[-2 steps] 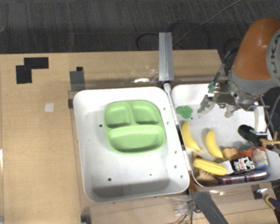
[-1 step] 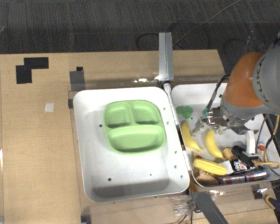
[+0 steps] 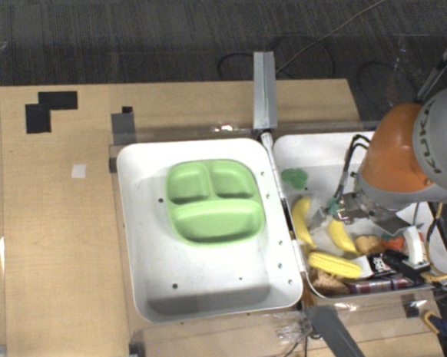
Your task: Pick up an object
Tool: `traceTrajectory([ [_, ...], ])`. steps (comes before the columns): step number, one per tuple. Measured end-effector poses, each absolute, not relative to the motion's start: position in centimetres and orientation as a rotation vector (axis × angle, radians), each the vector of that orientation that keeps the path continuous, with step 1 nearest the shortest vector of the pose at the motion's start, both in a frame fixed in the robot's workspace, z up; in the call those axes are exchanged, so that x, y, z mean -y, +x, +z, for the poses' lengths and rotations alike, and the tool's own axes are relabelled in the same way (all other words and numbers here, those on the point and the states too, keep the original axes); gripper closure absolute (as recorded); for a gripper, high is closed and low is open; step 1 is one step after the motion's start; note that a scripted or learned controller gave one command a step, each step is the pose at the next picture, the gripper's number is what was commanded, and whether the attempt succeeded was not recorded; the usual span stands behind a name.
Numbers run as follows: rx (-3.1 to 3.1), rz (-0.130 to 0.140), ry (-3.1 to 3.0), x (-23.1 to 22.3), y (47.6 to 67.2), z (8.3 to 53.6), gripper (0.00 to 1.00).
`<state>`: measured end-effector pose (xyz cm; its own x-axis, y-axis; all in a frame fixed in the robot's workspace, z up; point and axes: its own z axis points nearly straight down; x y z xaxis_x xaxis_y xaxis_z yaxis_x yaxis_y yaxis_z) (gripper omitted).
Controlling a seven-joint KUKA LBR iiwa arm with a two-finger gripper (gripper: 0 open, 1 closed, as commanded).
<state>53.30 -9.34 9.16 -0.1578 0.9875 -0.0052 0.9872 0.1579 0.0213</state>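
Since nothing shows lifted clear, the pick counts as not yet done. Gripper [image 3: 351, 211]: right of the green plate [image 3: 214, 200], low over the right bin [image 3: 313, 147]; whether open or closed cannot be told. Candidate object: banana [image 3: 340, 236], likewise right of the plate, lying in that bin among other clutter. Outstanding: grasp and lift.

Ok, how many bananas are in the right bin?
3. One yellow banana lies against the left wall of the right white bin, one sits mid-bin beside the grey arm, one lies near the front edge. The arm may hide more.
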Motion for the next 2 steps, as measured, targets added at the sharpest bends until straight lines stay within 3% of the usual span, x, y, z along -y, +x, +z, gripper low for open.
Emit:
traceTrajectory([
  [1,-2.38,0.028,2.026,9.1,53.5,10.3,1.0],
  [2,-2.306,0.007,2.126,5.4,60.3,20.8,1.0],
])
